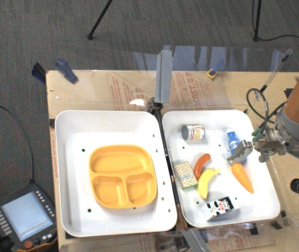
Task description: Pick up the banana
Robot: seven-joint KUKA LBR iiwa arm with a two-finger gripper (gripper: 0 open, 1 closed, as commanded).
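A brown bench (113, 88) is seen across the middle of the frame, with grey carpet above it. Two shallow white bins are borne on it side by side: the left bin (71, 130) in the lower left centre and the right bin (259, 203) in the lower right. A yellow divided tray (122, 175) with three compartments is laid in the middle of the left bin. The grey arm (291, 125) is seen entering from the right edge at mid height, with black cables looped above it. A handheld control pendant (21, 217) with a pale screen is placed at the lower left corner, off the bench. In the right bin, the banana (207, 181) is found near the centre, slightly low, curved and lying on the bin floor; it is touched by nothing but the bin, with a red sausage-shaped item (202, 165) just above it and a patterned small box (185, 175) just to its left. An orange carrot (242, 177) is laid to the right of the banana, a black-and-white carton (220, 207) below it, a small can (193, 133) in the bin's upper left part, and a blue-and-white bottle (233, 139) towards its upper right. The gripper (241, 152) is placed over the bin's right side, just above the carrot and beside the bottle, apart from the banana; whether it is spread or closed cannot be told, and nothing is seen held by it.
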